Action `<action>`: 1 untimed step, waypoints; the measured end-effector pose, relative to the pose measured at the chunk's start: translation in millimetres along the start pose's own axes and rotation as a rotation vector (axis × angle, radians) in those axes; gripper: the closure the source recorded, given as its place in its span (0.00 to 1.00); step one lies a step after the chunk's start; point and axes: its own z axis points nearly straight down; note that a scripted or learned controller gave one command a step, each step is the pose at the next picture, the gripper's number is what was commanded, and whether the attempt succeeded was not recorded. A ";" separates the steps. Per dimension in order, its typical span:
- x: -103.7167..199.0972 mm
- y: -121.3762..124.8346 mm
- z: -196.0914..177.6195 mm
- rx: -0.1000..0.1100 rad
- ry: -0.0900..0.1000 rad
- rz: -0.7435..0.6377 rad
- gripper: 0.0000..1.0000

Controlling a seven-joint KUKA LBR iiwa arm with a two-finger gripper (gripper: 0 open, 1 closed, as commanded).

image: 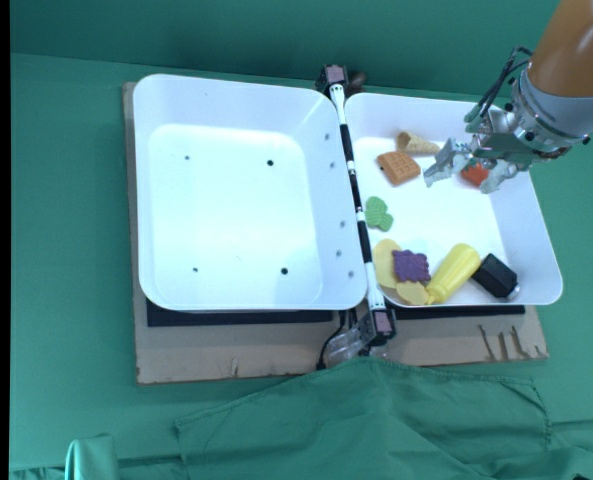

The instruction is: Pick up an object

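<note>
The hand [469, 171] hangs low over the far right part of the right bin [536, 253], its two fingers spread apart on either side of a small red-orange piece [475, 176] that lies on the bin floor between them, not lifted. Just to its left lie a waffle-patterned orange block [399, 167] and a tan cone [417, 143]. Nearer the front sit a green piece [378, 213], a purple piece [410, 265] on yellow, a yellow bottle [453, 271] and a black block [496, 275].

white bins [236, 108], yellow bottle [454, 271], purple toy [411, 265]
</note>
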 end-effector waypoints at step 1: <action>-43.2 51.3 79.8 0.003 -0.002 0.003 0.00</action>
